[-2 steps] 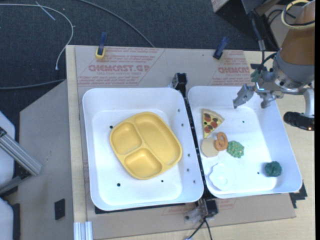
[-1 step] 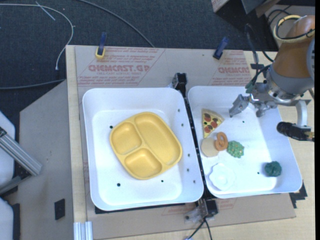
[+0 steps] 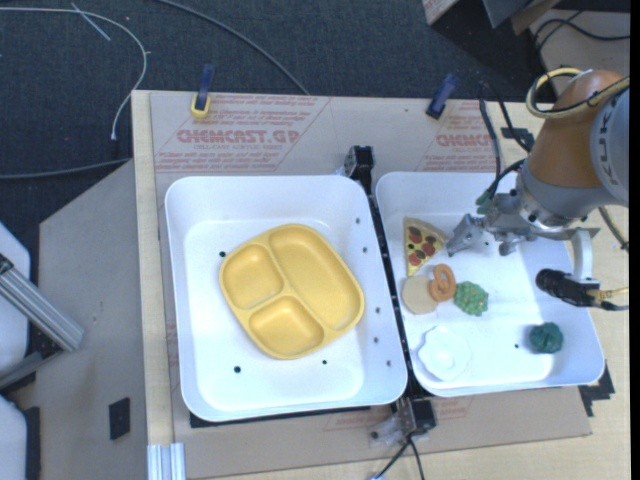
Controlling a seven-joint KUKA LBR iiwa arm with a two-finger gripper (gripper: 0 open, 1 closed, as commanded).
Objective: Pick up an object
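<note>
A grey arm with an orange band reached in over the right bin (image 3: 590, 363), its gripper (image 3: 470, 233) hanging just above the bin's upper middle; whether the tool stood wide or narrow could not be told from this angle, and nothing showed in its grasp. Just below it lay a toy pizza slice (image 3: 421, 243), then a tan disc (image 3: 418, 295) touching an orange ring (image 3: 442, 284), with a green broccoli piece (image 3: 471, 298) beside them. A white fried-egg shape (image 3: 444, 352) rested near the front wall, and a dark green lump (image 3: 546, 339) sat well apart at the right. The left bin (image 3: 190, 268) held a yellow divided tray (image 3: 291, 289).
</note>
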